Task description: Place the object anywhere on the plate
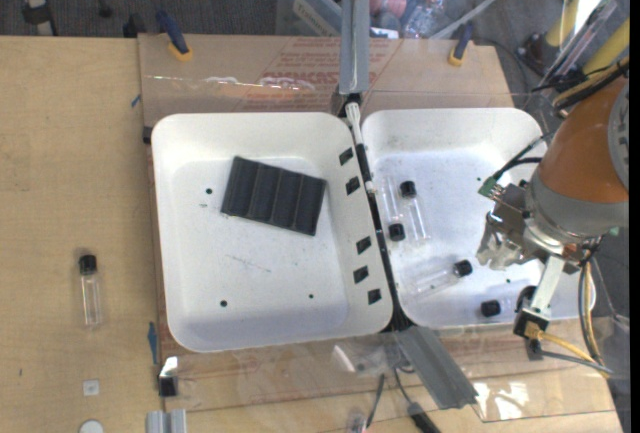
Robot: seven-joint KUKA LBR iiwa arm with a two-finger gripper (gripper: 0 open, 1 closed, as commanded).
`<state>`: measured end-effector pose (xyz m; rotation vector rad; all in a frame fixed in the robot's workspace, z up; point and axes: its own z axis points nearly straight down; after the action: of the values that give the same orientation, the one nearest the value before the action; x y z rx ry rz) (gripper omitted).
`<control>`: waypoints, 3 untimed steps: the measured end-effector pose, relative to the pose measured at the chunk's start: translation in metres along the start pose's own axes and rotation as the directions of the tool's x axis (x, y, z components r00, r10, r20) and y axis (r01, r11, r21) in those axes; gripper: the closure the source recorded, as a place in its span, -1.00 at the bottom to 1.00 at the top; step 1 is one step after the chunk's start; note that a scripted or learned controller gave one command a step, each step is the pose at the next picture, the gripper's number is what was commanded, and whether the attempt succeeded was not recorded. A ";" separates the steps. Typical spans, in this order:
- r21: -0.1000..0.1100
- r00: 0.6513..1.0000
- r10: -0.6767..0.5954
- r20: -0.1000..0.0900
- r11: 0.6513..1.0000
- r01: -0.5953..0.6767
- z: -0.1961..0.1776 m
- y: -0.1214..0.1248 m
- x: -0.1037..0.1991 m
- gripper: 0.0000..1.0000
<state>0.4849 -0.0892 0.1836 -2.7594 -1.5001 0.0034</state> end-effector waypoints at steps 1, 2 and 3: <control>0.001 0.905 0.425 0.000 0.905 -0.425 -0.030 0.038 0.017 1.00; 0.001 0.702 0.712 0.000 0.702 -0.712 -0.036 0.059 0.045 1.00; 0.003 0.742 0.671 0.003 0.742 -0.671 0.000 -0.033 0.084 1.00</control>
<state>0.5030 -0.0006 0.1832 -3.1125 -0.4081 0.0087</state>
